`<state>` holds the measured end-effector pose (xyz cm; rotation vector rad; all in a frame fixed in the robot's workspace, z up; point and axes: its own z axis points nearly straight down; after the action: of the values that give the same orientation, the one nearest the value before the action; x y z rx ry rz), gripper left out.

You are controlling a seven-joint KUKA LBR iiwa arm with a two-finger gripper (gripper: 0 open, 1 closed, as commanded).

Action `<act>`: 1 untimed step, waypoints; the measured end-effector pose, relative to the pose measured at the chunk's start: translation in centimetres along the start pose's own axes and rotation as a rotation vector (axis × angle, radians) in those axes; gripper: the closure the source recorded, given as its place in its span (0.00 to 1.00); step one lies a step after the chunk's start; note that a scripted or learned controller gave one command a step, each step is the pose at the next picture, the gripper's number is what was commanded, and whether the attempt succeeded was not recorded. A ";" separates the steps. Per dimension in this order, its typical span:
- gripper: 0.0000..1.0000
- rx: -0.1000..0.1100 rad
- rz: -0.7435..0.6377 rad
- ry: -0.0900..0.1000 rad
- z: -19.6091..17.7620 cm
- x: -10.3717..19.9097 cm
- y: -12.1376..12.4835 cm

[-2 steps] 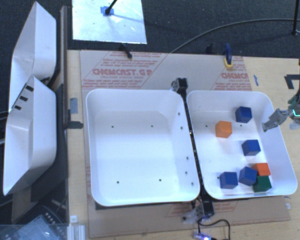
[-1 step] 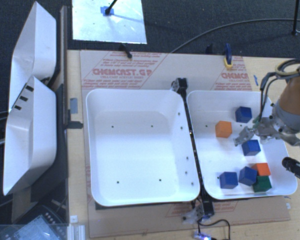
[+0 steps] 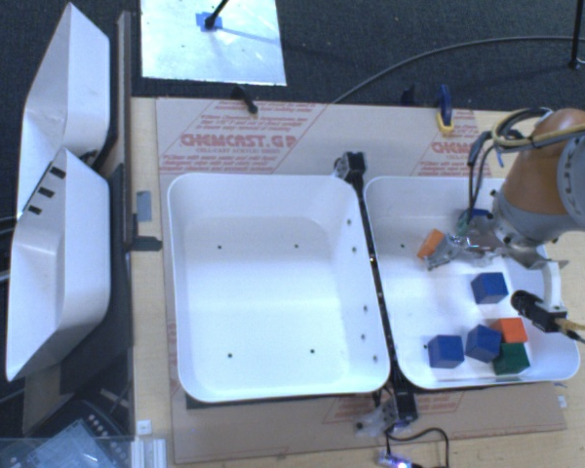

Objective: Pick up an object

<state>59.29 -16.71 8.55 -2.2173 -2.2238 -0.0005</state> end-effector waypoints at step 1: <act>0.00 -0.003 -0.003 0.000 -0.2 5.3 5.8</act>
<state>65.10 -11.34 8.71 -2.2156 -2.2288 -0.0043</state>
